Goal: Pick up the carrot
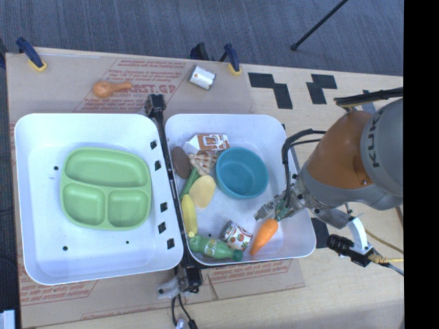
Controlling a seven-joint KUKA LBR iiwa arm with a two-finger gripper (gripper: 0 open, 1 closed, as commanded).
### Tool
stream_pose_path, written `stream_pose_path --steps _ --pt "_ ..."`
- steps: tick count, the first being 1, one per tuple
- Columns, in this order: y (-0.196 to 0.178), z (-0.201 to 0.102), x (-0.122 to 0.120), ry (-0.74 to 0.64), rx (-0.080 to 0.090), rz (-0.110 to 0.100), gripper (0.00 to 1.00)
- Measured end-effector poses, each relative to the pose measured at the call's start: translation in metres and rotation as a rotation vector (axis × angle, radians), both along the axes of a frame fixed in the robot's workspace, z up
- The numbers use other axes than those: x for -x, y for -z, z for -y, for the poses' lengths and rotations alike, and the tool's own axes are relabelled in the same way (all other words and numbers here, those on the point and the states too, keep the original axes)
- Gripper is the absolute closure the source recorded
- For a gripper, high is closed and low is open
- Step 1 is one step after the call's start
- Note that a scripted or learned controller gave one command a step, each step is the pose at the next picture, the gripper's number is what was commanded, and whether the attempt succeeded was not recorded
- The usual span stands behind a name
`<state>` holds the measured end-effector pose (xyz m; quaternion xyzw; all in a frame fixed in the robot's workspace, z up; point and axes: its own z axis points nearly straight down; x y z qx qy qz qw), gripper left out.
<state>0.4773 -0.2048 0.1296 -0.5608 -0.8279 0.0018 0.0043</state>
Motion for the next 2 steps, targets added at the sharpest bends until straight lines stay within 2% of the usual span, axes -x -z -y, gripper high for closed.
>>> stream_pose_path --steps 1,2 --pt "-0.1037 -0.0588 -0.0022 0.035 0.002 0.013 1.00" --pt "-0.1000 -0.0571 -0.0001 0.039 0.002 0.004 0.00"
